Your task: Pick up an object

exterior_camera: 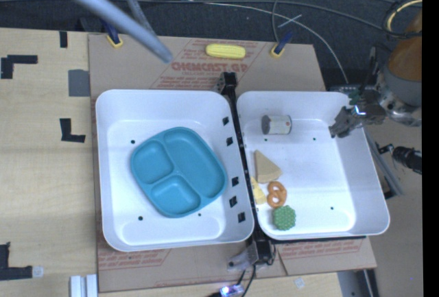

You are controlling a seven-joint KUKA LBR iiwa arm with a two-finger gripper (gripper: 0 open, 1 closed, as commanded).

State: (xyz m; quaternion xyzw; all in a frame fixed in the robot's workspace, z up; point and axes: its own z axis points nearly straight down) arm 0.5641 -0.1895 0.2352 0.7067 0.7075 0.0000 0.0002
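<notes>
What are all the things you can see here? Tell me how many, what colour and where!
Divided plastic tray: one, blue, left white bin.
Small cylinder can: one, grey, right white bin, near the back.
Wedge-shaped piece: one, tan, right bin, left side.
Pretzel toy: one, orange-brown, below the wedge.
Bumpy ball-like toy: one, green, right bin's front.
Long toy: one, yellow, on cardboard behind the bins.
Robot gripper: one, dark, at right bin's right rim.

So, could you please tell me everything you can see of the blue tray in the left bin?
The blue tray is a rounded, plastic-looking dish with three shallow compartments, two on its upper side and one below. It lies flat and turned at an angle on the floor of the left bin, roughly central. Nothing rests in it or touches it.
</notes>
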